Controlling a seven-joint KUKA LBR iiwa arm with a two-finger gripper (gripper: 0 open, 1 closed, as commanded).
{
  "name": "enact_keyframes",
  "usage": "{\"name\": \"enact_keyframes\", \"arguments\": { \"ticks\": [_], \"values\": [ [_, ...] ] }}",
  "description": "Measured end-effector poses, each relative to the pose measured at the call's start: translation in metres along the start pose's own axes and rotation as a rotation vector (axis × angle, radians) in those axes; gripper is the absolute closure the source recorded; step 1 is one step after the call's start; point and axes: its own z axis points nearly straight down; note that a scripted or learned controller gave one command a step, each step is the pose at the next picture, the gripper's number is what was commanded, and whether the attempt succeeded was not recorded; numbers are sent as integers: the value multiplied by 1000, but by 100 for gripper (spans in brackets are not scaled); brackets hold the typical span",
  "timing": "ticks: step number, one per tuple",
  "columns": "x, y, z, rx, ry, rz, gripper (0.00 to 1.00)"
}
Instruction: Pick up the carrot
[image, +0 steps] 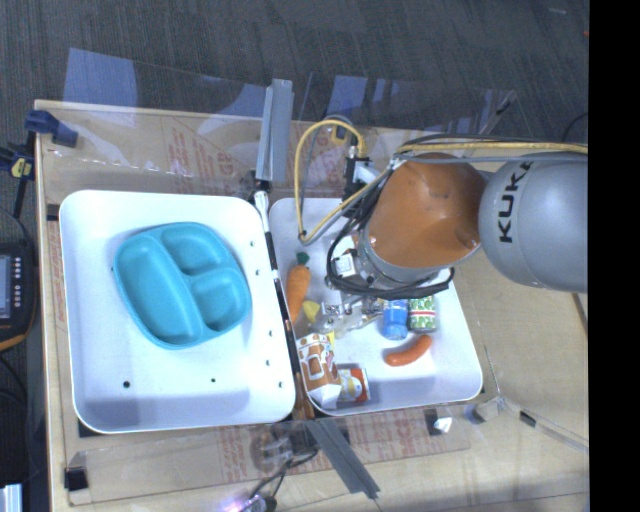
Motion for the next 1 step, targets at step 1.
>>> {"name": "enact_keyframes", "arguments": {
  "ticks": [1],
  "values": [
    [-17, -67, 6, 0, 5, -542, 100]
  ]
}}
